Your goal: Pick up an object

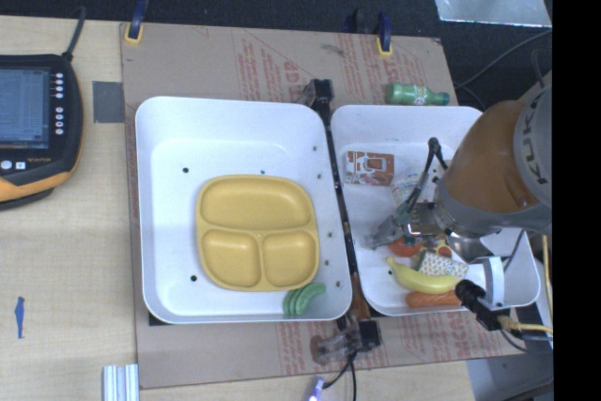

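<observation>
Nearest the camera, along the front edge of the right bin (376, 300), an orange carrot-like piece (430, 300) is lying just beside a curved, smooth yellow banana (423, 276), with a speckled white object (439, 264) and a red piece (406, 249) crowding in behind them. They are touching or nearly so. The gripper (406, 223) is hanging low over this heap, its grey metal parts reaching toward the bin's middle; whether it is parted or closed I cannot tell, and nothing is visibly clamped in it.

The main risk, I judge, is coming from that crowding: a descent may be landing between pieces, nudging the glossy, rounded banana aside or catching two things at once, and rounded plastic looks likely to be slipping out.

In the left bin (160, 202), a ridged green piece (302, 298) is resting by the front right corner, beside a matte yellow divided tray (256, 230) with three compartments and soft rounded corners. Farther back in the right bin a flat printed card (368, 167) is lying near the back left corner. Beyond the bins, a small green bottle (416, 94) is lying on its side on the brown cardboard (235, 61).
</observation>
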`<state>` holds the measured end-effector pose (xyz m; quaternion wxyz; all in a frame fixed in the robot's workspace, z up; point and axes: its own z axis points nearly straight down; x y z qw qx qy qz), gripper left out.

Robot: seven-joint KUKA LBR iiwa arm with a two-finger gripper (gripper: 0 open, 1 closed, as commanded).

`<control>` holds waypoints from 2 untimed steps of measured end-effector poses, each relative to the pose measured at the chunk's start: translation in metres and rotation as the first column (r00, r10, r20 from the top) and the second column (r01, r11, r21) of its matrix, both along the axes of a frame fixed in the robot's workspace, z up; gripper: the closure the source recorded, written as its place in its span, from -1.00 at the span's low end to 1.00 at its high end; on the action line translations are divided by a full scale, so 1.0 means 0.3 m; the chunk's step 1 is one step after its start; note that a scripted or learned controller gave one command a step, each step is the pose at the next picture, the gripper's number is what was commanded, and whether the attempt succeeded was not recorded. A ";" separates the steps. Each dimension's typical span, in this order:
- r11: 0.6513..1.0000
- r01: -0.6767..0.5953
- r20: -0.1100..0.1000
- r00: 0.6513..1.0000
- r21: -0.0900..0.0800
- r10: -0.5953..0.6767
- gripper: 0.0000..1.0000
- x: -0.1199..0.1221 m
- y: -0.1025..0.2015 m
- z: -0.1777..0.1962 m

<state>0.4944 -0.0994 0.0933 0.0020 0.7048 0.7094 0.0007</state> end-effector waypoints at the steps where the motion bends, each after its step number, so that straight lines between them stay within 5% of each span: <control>1: 1.000 0.001 -0.006 1.000 0.002 -0.001 -1.00 0.033 -0.010 -0.005; 2: 1.000 0.004 -0.006 1.000 0.002 -0.004 -1.00 0.087 -0.220 -0.005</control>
